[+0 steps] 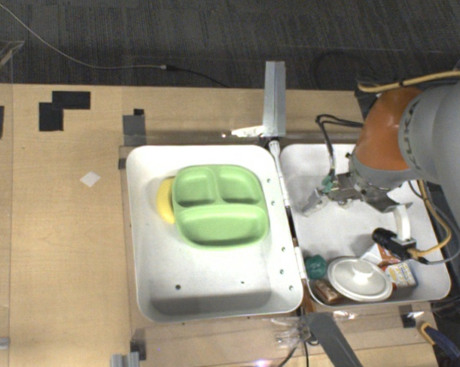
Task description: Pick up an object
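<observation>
White bowl [359, 278], round with a raised centre, sits at the near edge of the right bin [345, 231], closest thing to the camera. End effector [318, 197] is low over the far-left part of that same bin, close to the wall shared with the left bin [203, 281]; open or closed, cannot tell from this angle, and nothing is visibly gripped. Bin floor just under and around it is bare white. Grey arm [435, 130] comes in from the right, orange band [383, 136] above the wrist, hanging over the bin's far-right side. Pickable things in the right bin are all bunched along the near wall, well apart from the end effector: teal object [316, 266] just left of the bowl and touching or nearly touching it, brown object [326, 291] at the near-left corner tucked against the bowl's rim, small printed carton [401, 274] just right of the bowl. Left bin holds a green divided plate [219, 204], three compartments, lying flat toward the far half. Yellow object [164, 201] pokes out from beside the plate's left edge, partly hidden, type unclear. Near half of the left bin is bare. Both bins sit side by side on the wooden table [59, 245].
</observation>
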`<state>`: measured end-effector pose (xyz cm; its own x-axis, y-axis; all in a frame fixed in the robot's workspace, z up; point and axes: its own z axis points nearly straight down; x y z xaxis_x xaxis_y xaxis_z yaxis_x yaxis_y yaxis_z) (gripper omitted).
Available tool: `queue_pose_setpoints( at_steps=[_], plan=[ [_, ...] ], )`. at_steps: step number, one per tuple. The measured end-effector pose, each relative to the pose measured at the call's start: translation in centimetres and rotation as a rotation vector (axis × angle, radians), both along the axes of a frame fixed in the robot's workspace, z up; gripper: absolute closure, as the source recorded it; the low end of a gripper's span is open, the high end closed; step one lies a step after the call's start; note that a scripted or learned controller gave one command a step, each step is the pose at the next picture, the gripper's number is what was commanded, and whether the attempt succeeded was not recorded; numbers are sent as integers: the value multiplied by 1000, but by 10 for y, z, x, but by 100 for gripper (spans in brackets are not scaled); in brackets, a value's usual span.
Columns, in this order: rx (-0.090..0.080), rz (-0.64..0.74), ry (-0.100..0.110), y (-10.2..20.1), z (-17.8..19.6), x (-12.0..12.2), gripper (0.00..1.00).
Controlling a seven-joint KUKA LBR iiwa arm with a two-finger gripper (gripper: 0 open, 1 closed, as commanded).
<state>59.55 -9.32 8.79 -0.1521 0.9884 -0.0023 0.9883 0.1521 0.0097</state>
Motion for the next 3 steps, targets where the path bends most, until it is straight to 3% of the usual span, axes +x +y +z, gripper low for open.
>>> queue_pose_setpoints(
  at_steps=[3],
  plan=[
    [0,0,0,0,0,0,0]
  ],
)
